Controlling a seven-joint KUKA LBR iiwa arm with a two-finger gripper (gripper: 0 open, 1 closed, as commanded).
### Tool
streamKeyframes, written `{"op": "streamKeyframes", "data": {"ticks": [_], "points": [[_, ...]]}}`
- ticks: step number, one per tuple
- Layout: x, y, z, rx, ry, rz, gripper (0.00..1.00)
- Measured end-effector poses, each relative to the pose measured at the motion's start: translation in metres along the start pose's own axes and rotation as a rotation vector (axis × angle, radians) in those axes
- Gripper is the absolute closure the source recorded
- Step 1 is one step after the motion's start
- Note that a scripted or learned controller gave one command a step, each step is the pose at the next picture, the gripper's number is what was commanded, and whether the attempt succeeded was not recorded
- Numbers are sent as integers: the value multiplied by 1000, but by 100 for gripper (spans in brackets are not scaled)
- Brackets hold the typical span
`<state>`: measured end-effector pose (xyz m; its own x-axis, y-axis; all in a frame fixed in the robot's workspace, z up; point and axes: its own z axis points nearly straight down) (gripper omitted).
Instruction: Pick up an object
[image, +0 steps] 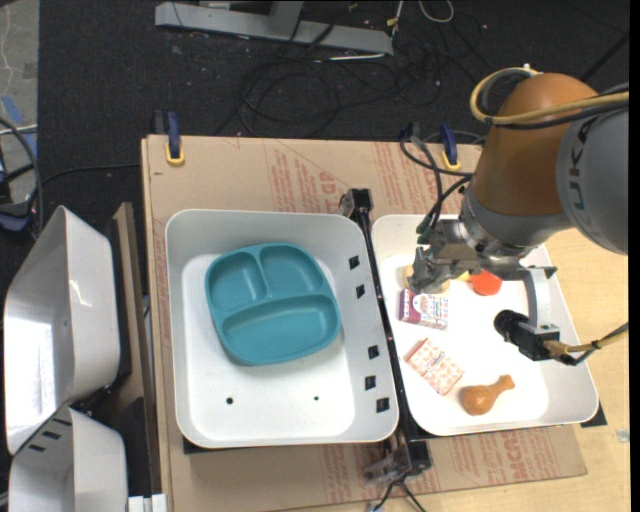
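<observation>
Far left, off the worktop (260, 170): two white tubs (60, 300), stacked at an angle. Left bin (190, 400): one teal divided plate (272, 303), lying flat, slightly toward the bin's upper left, clear of the walls. Right bin (570, 400): four items. Purple carton (424, 308) near the bin's left wall, lying flat. Pink patterned packet (433, 365) just below it, apart from it, tilted. Brown drumstick toy (485, 396) near the lower wall, just right of the packet, not touching it. Small orange piece (486, 284) in the upper middle, partly under the wrist. Arm (540, 150) reaches in from the right, and its wrist hangs over the upper left of the right bin. Jaws sit directly above the top edge of the purple carton, very close to it; contact not discernible. Jaws apart or together: cannot tell from this angle, and no item is visible between them.
</observation>
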<state>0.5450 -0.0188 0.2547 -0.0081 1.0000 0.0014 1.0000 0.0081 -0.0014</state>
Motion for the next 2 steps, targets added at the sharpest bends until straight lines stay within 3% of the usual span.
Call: {"op": "streamKeyframes", "data": {"ticks": [2], "points": [[93, -28, 24, 1, 0, 0, 100]]}}
